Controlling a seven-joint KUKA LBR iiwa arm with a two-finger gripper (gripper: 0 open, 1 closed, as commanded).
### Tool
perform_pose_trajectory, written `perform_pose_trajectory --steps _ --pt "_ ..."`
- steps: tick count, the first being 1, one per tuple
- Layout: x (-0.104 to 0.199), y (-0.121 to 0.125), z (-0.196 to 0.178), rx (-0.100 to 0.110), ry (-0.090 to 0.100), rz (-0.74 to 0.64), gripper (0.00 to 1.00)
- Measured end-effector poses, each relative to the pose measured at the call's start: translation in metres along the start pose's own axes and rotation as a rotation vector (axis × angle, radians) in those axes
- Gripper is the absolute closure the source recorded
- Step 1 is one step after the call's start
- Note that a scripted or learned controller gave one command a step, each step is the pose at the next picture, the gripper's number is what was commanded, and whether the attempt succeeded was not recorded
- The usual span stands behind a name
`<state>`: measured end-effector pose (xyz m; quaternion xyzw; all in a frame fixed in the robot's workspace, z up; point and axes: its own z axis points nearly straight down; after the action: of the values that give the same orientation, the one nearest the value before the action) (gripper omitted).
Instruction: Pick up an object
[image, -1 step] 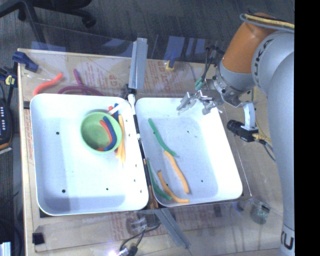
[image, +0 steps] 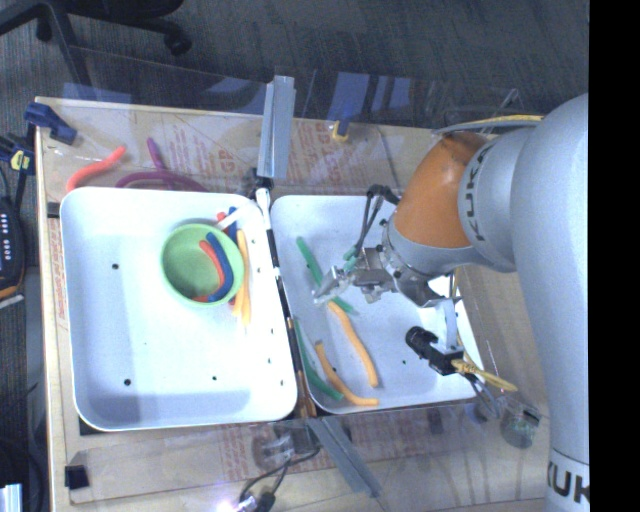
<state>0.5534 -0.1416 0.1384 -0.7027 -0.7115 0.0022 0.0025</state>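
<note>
over the right bin hangs the grey arm with its orange band, reaching in from the right. its jaws sit low above the bin's middle, and i cannot tell whether they are spread or pinching anything. the left bin holds a green bowl with coloured strips beside it. orange strips and green strips lie in the right bin, near the jaws.

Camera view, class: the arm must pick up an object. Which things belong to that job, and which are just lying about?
Job:
gripper
orange strips
green strip
right bin

Lying about:
green bowl
left bin
red strip on the bench
</note>
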Motion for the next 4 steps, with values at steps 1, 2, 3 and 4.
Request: perform_pose_trajectory --steps 1,2,3,4 --pt "0.003 -0.001 0.045 -0.006 -0.004 -0.059 0.00" --pt "0.001 -0.001 0.034 -0.005 -0.009 -0.062 1.00" --pt "0.001 -0.001 0.034 -0.005 -0.010 -0.062 0.00" --pt "0.001 -0.001 0.025 -0.003 -0.011 -0.068 1.00"
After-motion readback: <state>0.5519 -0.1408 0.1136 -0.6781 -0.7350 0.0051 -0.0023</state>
